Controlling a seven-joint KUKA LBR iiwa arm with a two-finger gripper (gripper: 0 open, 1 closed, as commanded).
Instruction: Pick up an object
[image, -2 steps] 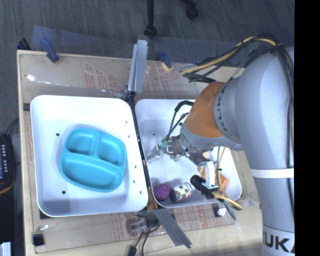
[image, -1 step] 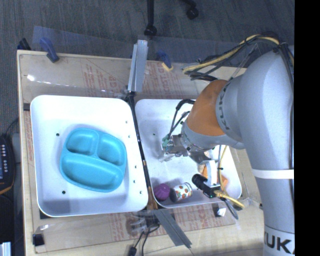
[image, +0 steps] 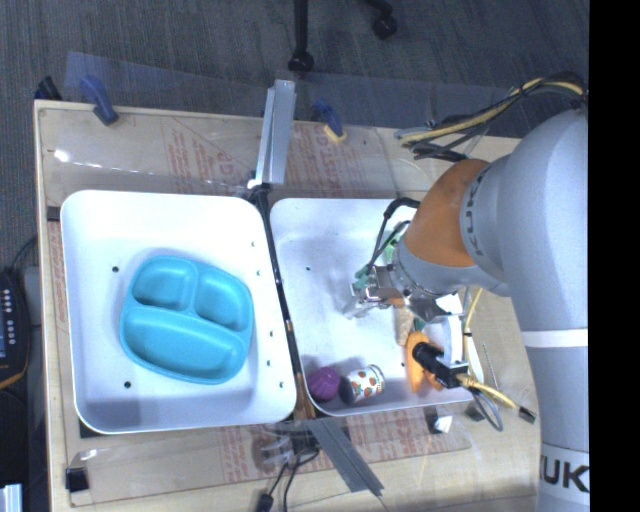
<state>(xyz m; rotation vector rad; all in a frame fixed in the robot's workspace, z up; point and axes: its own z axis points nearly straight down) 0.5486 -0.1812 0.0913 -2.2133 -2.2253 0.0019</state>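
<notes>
Where arm (image: 520, 210) reaches in from 3 o'clock: gripper (image: 368, 292) low over bare floor of right bin (image: 320, 240), near its middle, jaw state cannot tell, nothing seen between them. Toward 6 o'clock of that bin, along the near wall: purple ball (image: 323, 382) touching small patterned cup (image: 364, 384) lying on its side, orange piece (image: 416, 366) just at 3 o'clock of the cup. Left bin (image: 100, 220): blue divided tray (image: 187, 317), middle.
</notes>
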